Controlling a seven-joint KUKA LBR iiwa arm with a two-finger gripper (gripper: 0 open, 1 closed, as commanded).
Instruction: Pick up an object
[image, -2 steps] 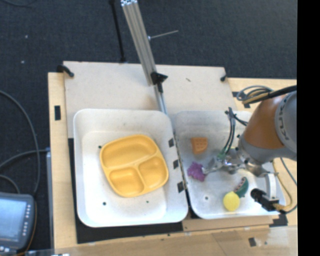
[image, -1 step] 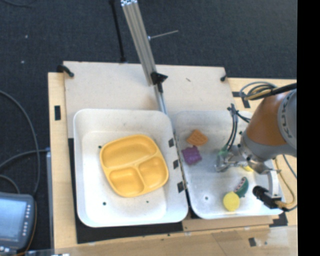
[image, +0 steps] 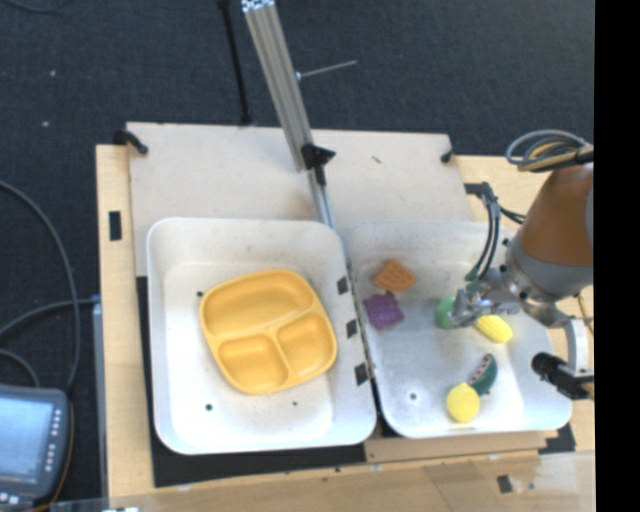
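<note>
- We see a counter (image: 230, 165) with two white bins on it, side by side.
- The left bin (image: 175, 300) holds a yellow tray (image: 268, 330) with three sections. The tray lies near the middle of that bin.
- The right bin (image: 420, 260) holds the small toys.
- An orange toy (image: 395, 276) lies near the far left part of the right bin. A purple toy (image: 383, 311) lies just beside it, a bit closer to the near edge.
- A round yellow toy (image: 462, 403) sits close to the near edge of the right bin. A dark green toy (image: 484, 373) touches it on its right.
- The arm (image: 555, 235) comes in over the right edge of the right bin.
- The hand (image: 462, 308) is low over the right half of that bin. A green toy (image: 445, 314) is right at its tip, and a yellow toy (image: 493, 328) lies just beside it.
- We cannot tell if the hand is wide, narrow or holding something.
</note>
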